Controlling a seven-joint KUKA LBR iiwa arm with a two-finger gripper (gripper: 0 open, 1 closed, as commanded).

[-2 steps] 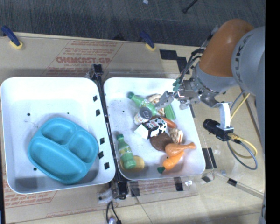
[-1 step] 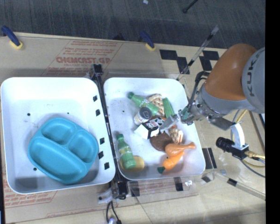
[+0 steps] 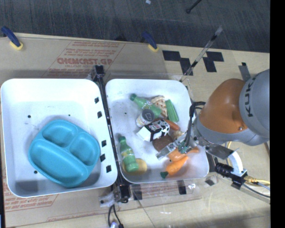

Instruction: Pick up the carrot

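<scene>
The carrot (image 3: 176,164) is orange with a green stub at its lower left end. It lies tilted near the front right corner of the right bin (image 3: 147,86). My gripper (image 3: 177,149) comes in from the right under the orange wrist band and sits right over the carrot's upper end, touching or nearly touching it. The gripper hides part of the carrot's top. A smaller orange piece (image 3: 193,151) pokes out just right of the gripper.
The right bin also holds a black-and-white carton (image 3: 154,128), a brown block (image 3: 161,142), a green bottle (image 3: 143,102), a can (image 3: 147,115), and a second green bottle (image 3: 128,156) beside a yellow item (image 3: 141,165). A blue divided plate (image 3: 64,151) lies in the left bin (image 3: 19,91).
</scene>
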